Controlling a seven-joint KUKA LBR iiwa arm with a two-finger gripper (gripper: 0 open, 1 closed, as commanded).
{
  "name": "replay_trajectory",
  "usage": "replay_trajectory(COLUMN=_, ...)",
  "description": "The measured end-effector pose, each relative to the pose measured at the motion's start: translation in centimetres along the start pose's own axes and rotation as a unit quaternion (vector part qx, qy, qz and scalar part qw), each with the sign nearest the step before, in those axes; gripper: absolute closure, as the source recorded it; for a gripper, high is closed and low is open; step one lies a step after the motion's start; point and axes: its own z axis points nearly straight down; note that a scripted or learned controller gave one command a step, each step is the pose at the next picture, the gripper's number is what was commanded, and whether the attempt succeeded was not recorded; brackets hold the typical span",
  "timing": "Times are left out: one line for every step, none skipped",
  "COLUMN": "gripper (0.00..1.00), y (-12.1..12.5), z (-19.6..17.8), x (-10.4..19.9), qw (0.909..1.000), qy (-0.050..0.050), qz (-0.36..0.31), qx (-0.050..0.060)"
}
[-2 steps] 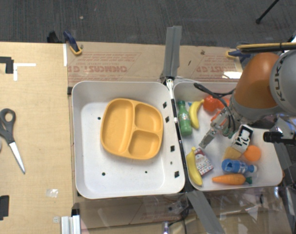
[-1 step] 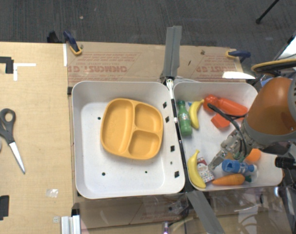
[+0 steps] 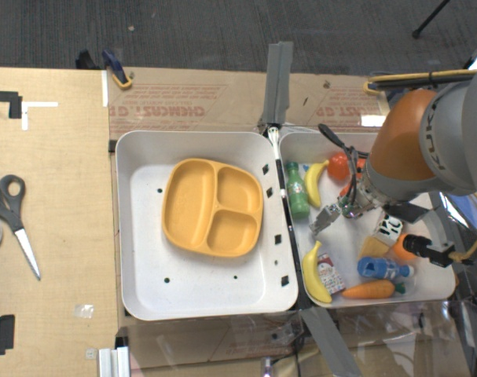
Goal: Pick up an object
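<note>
Nearest the lens: carrot (image 3: 369,290) and blue bottle (image 3: 383,269) along right bin (image 3: 434,287) front wall, banana (image 3: 313,273) at front-left. Gripper (image 3: 326,216) low over bin middle, fingers spread, nothing between them. Green bottle (image 3: 297,188) just left. Yellow divided plate (image 3: 212,207) in left bin (image 3: 136,234).

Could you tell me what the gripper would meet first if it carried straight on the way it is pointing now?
Probably the bare floor of the right bin: the gripper points down-left, between the green bottle and lower banana. Depth is unclear.
</note>
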Motion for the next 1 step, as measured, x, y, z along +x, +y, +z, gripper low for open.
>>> replay_trajectory(gripper=0.0, y=7.26, z=0.26, x=-5.88, qw=0.9989, qy=0.01, qz=0.04, qx=0.023)
